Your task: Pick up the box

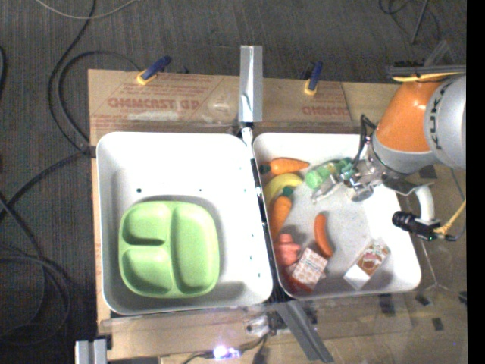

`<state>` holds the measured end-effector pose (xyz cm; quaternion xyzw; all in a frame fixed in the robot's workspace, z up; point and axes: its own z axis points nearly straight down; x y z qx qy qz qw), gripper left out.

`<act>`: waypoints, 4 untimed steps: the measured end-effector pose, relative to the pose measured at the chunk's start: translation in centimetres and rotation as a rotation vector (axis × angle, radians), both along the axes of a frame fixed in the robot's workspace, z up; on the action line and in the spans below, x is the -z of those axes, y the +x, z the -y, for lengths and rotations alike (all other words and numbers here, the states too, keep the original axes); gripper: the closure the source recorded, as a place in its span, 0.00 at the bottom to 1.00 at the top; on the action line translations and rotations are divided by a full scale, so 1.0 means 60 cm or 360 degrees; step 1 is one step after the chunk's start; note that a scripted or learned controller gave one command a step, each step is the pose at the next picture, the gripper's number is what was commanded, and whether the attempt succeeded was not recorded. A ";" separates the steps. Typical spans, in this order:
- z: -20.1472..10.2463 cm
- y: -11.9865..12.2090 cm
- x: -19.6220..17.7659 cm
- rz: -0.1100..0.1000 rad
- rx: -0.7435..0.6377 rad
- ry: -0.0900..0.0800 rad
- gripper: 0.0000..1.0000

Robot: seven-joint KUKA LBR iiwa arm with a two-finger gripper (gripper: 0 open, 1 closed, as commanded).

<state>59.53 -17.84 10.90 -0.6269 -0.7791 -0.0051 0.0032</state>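
Reaching in from the right, the arm (420, 123) hangs its tool (333, 188) over the upper part of the right bin (413, 279); whether the tool is gripping anything cannot be told. The box (367, 263) lies near that bin's lower right corner, well apart from the tool. A green divided tray (170, 249) sits in the left bin (114, 158).

A small white carton box (367, 263) with a red printed face lies flat and turned diagonally near the right bin's front right corner. A second red-and-white box (308, 268) lies to its left.
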 end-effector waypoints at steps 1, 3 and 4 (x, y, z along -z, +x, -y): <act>0.069 -0.179 0.023 0.0012 -0.0197 -0.0015 0.00; -0.073 -0.186 0.002 -0.0008 0.0219 -0.0016 0.00; -0.071 -0.186 -0.105 -0.0011 0.0785 -0.0021 0.00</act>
